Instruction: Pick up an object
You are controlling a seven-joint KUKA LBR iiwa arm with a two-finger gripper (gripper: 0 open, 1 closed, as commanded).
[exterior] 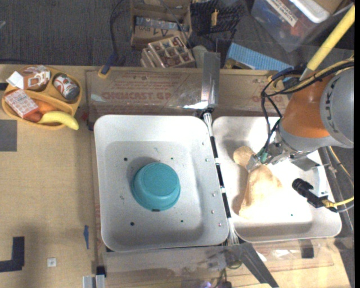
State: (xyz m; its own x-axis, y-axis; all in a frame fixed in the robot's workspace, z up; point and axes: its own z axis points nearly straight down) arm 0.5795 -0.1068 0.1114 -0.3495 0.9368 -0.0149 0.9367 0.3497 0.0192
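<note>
Two white bins sit on the counter (45,185): a teal bowl (156,186) in the left bin (107,169), a tan cloth (256,183) in the right bin (320,222). The cloth runs lengthwise down the bin, directly below the gripper (260,160). Whether the jaws are apart cannot be told.

A light wooden bench top (39,185) fills the left side, from nine o'clock down to seven. At ten o'clock a yellow tray (34,109) holds toy foods, a banana (61,118) at its lower edge. A brown cardboard strip (146,93) runs across behind the bins toward twelve. Beyond it, at twelve to one o'clock, lies dark floor (62,31) cluttered with boxes (166,50) and black cables (118,17).
</note>
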